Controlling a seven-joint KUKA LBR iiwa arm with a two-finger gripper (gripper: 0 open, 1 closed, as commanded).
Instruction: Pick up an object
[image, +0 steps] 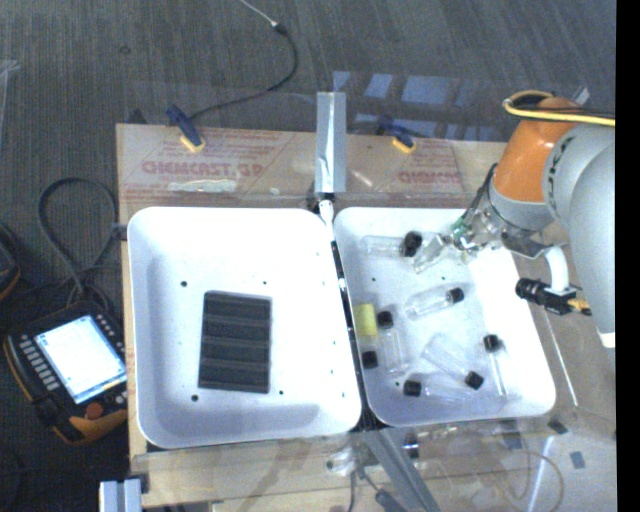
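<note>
The right bin (540, 385) holds several clear vials with black caps. One vial (386, 243) lies at the bin's far side, another (436, 300) near the middle, and a yellow-filled one (367, 320) lies by the left wall. More vials (432, 389) lie along the near side. My gripper (464, 235) hangs low over the bin's far right part, under the orange band (520, 170). Its tip sits right beside a clear vial (432, 254) that slants away to the left. Glare and the wrist hide whether that vial is held.
The left bin (150, 300) contains a black ribbed block (236, 341). A metal strip (330, 140) stands behind the seam between the bins. A tablet-like pendant (70, 360) and cables lie on the floor to the left. A black fitting (540, 292) juts from the arm over the right rim.
</note>
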